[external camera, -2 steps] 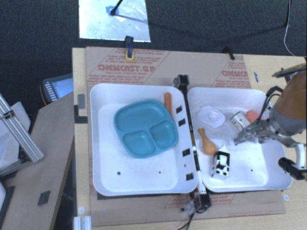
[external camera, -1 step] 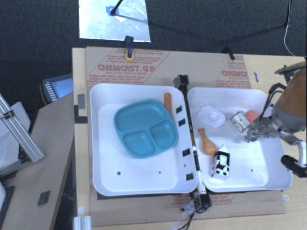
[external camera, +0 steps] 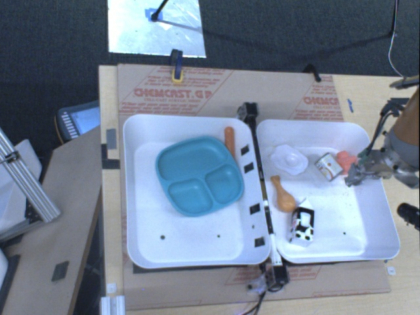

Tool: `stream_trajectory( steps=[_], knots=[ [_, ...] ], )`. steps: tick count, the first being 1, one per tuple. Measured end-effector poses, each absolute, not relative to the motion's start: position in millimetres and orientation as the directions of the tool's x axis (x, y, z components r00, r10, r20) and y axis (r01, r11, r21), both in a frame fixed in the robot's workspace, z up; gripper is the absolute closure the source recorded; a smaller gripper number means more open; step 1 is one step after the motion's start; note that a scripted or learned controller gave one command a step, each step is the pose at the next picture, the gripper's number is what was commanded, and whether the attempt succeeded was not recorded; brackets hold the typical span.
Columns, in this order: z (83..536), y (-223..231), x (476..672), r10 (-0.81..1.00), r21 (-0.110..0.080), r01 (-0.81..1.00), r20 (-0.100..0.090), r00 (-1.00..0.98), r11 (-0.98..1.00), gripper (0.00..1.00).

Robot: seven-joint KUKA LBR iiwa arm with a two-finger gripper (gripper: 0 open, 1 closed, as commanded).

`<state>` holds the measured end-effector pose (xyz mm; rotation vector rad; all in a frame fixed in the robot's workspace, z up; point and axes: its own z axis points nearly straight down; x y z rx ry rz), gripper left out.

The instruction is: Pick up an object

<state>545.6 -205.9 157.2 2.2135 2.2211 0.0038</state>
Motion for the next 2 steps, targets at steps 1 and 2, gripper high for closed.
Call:
stream_trajectory(
  steps=[1, 2],
  knots=[
    [216.8, -203.7, 556.3, 1.000, 0.008, 1.000, -0.003, -0.005, 0.005, 1.00],
    [251.9, -204.0, 557.8, 1.000, 0.006, 1.000, -0.002, -0.005, 0.005, 1.00]
  ],
)
